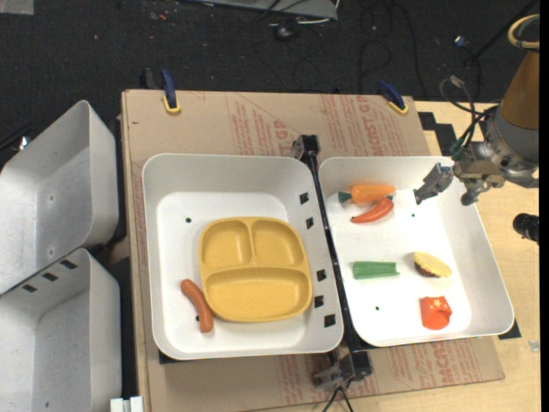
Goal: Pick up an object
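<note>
A: Where the arm reaches in, you find item one: the hand (452, 184), hovering over the far right corner of the right bin (480, 269), fingers (431, 184) apart, nothing between them.

B: And beside it?

A: Item two, a carrot (371, 193), well left of the hand. Item three, a red chilli (372, 212), touching the carrot on its near side. Item four, a green piece (375, 269), nearer you and left of the hand. Item five, a small bun-like piece (431, 265), below the hand. Item six, a red piece (436, 312), nearest you.

B: Farther off?

A: You have the left bin (171, 256), holding a yellow divided plate (255, 268) and a sausage (197, 305) at its left edge. Both bins sit on the surface (257, 118).
</note>
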